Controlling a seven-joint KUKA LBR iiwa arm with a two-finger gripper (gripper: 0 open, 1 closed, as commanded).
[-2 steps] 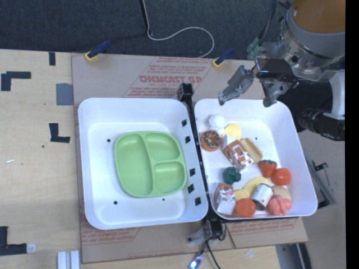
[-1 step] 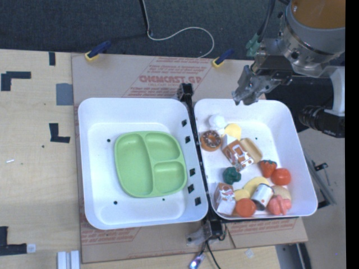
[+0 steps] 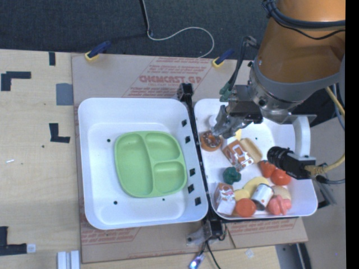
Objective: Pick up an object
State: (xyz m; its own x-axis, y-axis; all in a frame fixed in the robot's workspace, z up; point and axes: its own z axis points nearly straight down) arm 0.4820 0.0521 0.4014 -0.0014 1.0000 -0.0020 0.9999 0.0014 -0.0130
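Camera view showed the end effector (image 3: 220, 126) low in the right bin (image 3: 305, 209), just above a brown disc (image 3: 211, 142); its opening couldn't be told. Disc looked light, rigid; edges suit gripping.

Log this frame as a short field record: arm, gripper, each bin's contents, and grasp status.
arm: grey with an orange band, over the right bin
gripper: low over the bin's upper left, above a round brown item
left bin: holds a green divided plate
right bin contents: toy foods, including a small green piece, a red tomato-like ball and a small can
grasp: cannot tell; no object seen held
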